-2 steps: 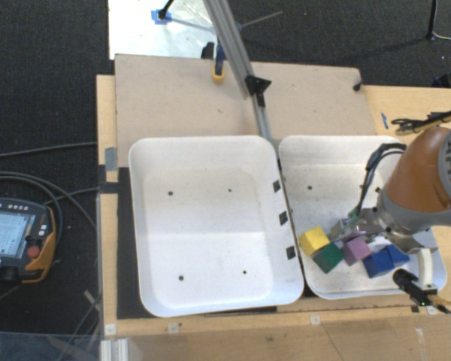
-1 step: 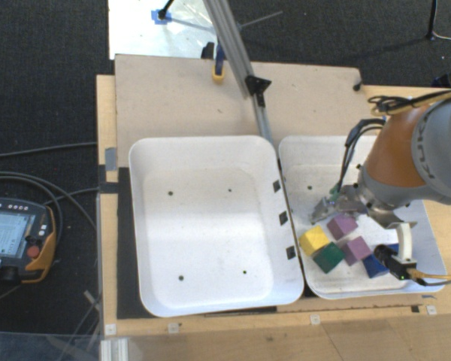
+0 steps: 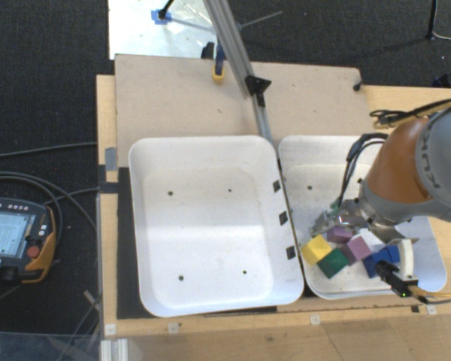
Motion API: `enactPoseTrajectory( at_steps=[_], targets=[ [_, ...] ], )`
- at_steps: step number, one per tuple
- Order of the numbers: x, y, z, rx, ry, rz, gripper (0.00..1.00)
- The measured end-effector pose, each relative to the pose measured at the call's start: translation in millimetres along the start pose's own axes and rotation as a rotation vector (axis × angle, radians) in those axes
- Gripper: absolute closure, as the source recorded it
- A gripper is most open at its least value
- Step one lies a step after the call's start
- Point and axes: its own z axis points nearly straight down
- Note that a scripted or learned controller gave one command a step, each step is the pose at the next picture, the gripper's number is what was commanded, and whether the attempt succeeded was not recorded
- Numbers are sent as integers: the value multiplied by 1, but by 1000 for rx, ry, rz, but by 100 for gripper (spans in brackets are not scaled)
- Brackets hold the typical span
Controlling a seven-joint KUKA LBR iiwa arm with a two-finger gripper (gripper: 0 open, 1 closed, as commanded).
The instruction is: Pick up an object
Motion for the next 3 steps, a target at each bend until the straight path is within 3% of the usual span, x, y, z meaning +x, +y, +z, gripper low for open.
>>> enactPoseTrajectory(
  at_steps=[1, 2, 3],
  targets=[
    [-1, 2, -12, -6, -1, -1, 100],
    [87, 31, -104, -10, 4, -13, 100],
    [163, 15, -99, 1, 5, -12, 100]
  ],
)
